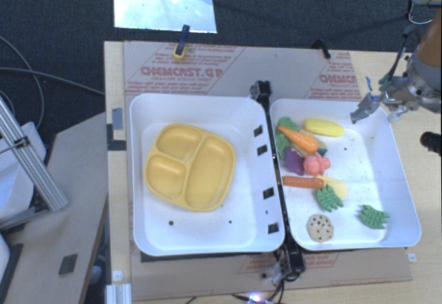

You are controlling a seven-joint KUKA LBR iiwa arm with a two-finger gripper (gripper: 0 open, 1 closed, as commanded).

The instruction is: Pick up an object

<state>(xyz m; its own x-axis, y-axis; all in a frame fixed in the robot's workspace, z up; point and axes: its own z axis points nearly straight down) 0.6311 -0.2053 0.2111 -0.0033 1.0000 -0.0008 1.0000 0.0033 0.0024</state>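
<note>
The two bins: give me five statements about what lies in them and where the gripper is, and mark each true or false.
1. The yellow divided plate lies in the left bin. True.
2. The cookie lies in the left bin. False: it lies in the right bin, near its front edge.
3. The gripper holds the corn. False: the corn lies on the bin floor, apart from the gripper.
4. The carrot lies beside the divider between the bins. True.
5. The plate carries toy food. False: its compartments are bare.
</note>
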